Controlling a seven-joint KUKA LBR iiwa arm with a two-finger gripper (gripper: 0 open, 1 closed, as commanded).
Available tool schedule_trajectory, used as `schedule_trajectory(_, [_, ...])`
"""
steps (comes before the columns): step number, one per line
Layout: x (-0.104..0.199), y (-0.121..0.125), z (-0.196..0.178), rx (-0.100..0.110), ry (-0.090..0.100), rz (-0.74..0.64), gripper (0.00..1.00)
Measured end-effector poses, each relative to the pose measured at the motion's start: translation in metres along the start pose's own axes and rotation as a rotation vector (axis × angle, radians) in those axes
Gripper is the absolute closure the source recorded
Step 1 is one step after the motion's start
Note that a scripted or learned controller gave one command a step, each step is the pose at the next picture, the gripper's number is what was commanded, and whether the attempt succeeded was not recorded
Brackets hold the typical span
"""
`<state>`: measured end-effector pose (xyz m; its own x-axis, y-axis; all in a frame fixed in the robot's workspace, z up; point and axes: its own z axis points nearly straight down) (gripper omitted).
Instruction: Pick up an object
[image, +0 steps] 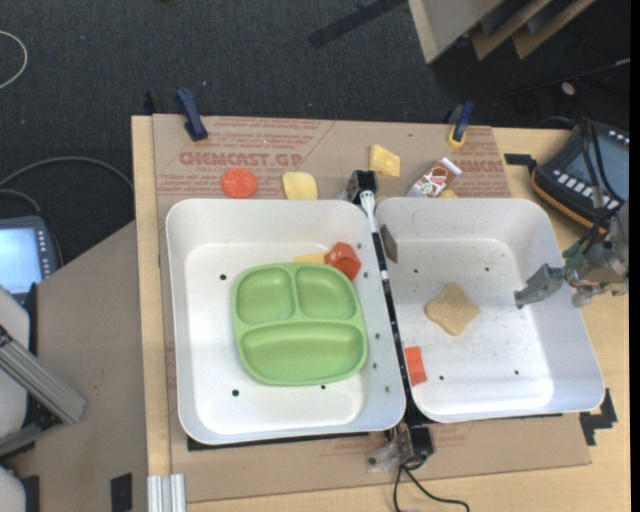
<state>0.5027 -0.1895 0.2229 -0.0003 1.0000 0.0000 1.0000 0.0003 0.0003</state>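
A tan, bread-like piece (452, 310) lies near the middle of the right bin (500, 395). An orange block (414, 365) rests by that bin's left rim. In the left bin (200, 330) sits a green divided plate (298, 323), with a red object (344, 259) and a thin yellow piece (310, 258) touching its far edge. My gripper (532, 290) reaches in over the right bin's right side. It is low and well to the right of the tan piece, apart from it, and I see nothing held in it.
On the board behind the bins lie an orange disc (238, 182), a yellow lump (299, 186), a yellow wedge (385, 160) and a small packet (435, 180). Blue clamps (190, 113) (460, 122) hold the board's far edge. A black device (585, 180) sits at the right.
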Motion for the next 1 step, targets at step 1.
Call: schedule_trajectory(1, [0.0492,0.0393,0.0513,0.004,0.003,-0.004,0.00])
